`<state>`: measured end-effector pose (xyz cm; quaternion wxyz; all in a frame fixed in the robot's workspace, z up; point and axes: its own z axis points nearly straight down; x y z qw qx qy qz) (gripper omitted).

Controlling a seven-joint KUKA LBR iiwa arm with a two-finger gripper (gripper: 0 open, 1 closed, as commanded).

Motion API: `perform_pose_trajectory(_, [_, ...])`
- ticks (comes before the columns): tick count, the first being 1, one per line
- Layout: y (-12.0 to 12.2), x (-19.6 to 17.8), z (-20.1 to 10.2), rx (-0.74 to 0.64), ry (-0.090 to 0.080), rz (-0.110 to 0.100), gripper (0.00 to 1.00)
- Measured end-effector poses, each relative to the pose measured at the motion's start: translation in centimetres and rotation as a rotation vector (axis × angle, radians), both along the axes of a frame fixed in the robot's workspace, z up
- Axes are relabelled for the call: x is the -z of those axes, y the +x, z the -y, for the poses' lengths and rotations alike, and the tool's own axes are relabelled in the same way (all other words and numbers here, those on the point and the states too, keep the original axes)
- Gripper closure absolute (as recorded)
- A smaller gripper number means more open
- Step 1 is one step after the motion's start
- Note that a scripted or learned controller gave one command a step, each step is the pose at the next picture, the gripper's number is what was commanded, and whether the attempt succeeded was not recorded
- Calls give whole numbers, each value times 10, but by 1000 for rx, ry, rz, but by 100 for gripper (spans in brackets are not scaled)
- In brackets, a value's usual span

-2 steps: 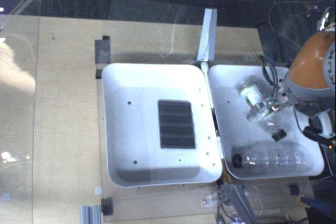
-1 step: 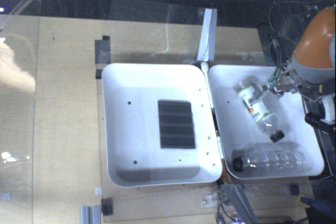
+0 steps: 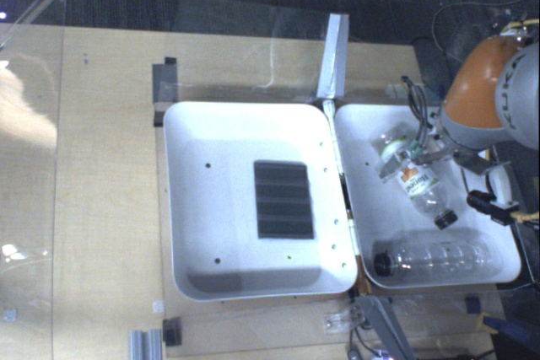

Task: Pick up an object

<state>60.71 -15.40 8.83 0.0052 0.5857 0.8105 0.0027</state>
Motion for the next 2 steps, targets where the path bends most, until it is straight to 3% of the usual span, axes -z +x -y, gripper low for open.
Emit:
perform_pose_trajectory(1, [2, -12, -2, -3, 0, 6, 100])
perform_pose_trajectory(2, [58, -91, -36, 137, 3, -15, 100])
